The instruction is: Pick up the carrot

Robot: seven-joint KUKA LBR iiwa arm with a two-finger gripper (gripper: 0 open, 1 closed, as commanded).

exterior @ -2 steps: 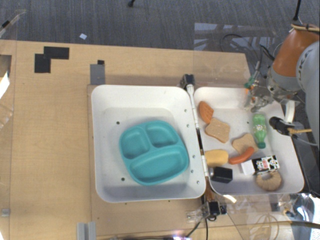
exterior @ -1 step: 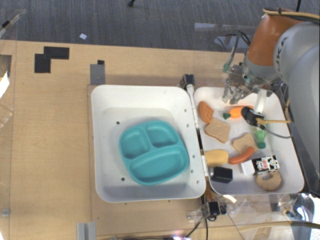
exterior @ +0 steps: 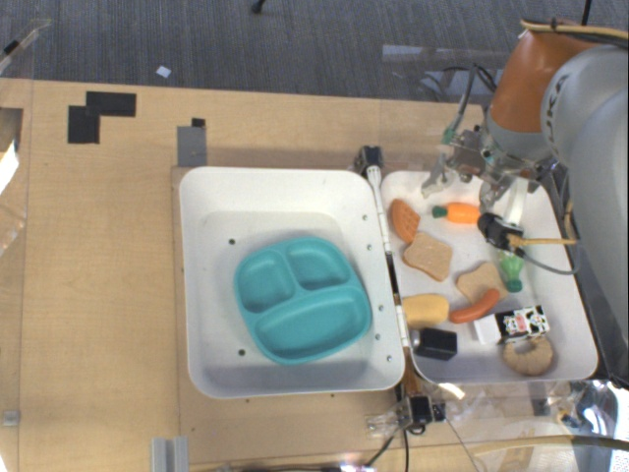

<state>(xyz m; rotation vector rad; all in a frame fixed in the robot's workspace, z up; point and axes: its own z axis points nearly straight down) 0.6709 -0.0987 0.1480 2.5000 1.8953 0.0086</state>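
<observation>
A teal tray [exterior: 302, 301] is seen in the left bin [exterior: 197, 264], well left of the pincer [exterior: 464, 187]. The arm [exterior: 550, 87] is bent down from the right, its pincer spread open — nothing gripped — just above the carrot [exterior: 458, 212], which lies flat in the right bin [exterior: 580, 342].

The two shallow white bins [exterior: 197, 264] looked like smooth, slightly glossy plastic. The teal divided tray [exterior: 301, 300] had a matt plastic finish. The pale bench top [exterior: 88, 293] showed a light wood grain; the orange carrot [exterior: 458, 213] appeared smooth plastic.
</observation>
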